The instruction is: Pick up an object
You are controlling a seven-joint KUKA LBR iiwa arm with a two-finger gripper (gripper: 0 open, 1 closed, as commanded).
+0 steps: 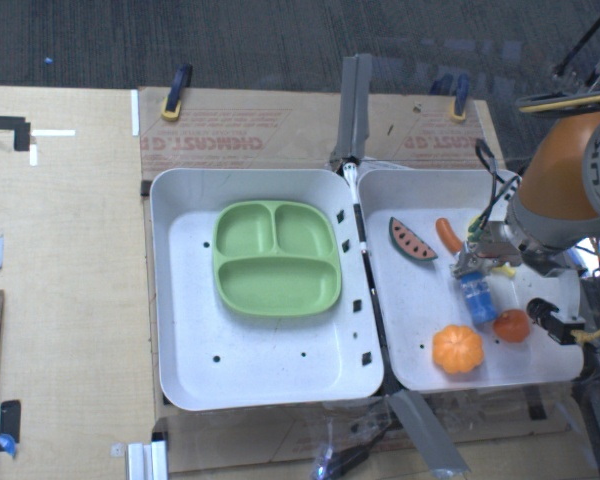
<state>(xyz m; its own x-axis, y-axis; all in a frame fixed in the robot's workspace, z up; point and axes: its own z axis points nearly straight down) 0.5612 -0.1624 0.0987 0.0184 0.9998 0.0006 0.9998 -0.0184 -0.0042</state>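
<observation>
Your likeliest pick target is the blue bottle (478, 299), lying in the right bin (420, 363), roughly mid-bin toward its right side. The gripper (477, 265) sits right at the bottle's upper end, touching or just over it; you can't tell from this angle whether it's open or closed, or whether it has hold of anything.

Just beside the bottle's lower end you have a small red tomato-like ball (513, 325), and to the lower left of that an orange (457, 350), near the bin's front edge. Above the gripper, a small orange-red sausage-shaped piece (447, 235) lies tilted, and to its left a watermelon slice (412, 240), both toward the back of the bin.

The arm (565, 183) comes in from the right, orange band up top, grey wrist below, hanging over the bin's right half.

In the left bin (180, 358) you see a green divided plate (277, 258), three compartments, sitting flat in the middle toward the back. The two bins touch side by side along their inner walls.

Both bins rest on the worktop (60, 268), with a cardboard sheet (240, 128) behind them held by blue-and-yellow clamps (177, 91).
</observation>
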